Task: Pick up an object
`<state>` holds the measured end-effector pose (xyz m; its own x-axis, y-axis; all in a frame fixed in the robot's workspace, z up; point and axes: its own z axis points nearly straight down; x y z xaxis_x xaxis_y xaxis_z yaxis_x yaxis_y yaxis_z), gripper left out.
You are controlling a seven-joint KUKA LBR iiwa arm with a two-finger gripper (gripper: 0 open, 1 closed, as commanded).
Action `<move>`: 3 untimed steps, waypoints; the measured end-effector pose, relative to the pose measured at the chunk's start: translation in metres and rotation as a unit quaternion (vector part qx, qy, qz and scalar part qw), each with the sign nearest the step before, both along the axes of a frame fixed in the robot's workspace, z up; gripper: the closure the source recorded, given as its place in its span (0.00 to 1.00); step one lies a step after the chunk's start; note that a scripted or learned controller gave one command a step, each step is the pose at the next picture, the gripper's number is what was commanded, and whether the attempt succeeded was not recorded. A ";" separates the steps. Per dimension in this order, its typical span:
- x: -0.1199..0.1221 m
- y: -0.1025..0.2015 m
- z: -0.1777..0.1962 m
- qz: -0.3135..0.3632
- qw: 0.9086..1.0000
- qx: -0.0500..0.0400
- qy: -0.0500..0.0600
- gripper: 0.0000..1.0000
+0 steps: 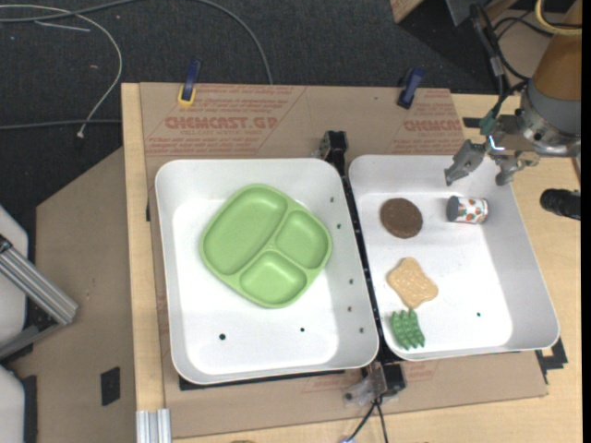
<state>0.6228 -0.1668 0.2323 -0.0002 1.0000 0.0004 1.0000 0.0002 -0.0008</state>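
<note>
Can (467, 209) lies on its side in the right bin (517, 284), near the far edge, with its long axis running left to right and its grey end toward the brown disc (402, 218). Your gripper (484, 165) hangs just above it with fingers spread wide and nothing between them. The label on the can is too small to read. Nearer you lie a tan cracker (412, 282) and a green sprig (406, 329). The left bin (185, 340) carries a green divided plate (266, 245). The arm is cut off at the picture's right edge.
</note>
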 end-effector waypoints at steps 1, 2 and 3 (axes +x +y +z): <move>-0.006 -0.007 -0.056 0.000 1.000 0.001 0.002 0.00; -0.008 -0.007 -0.097 0.000 1.000 0.000 0.001 0.00; -0.007 -0.007 -0.146 0.000 1.000 0.000 0.000 0.00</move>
<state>0.6154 -0.1740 0.0861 0.0005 1.0000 0.0014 1.0000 -0.0005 -0.0009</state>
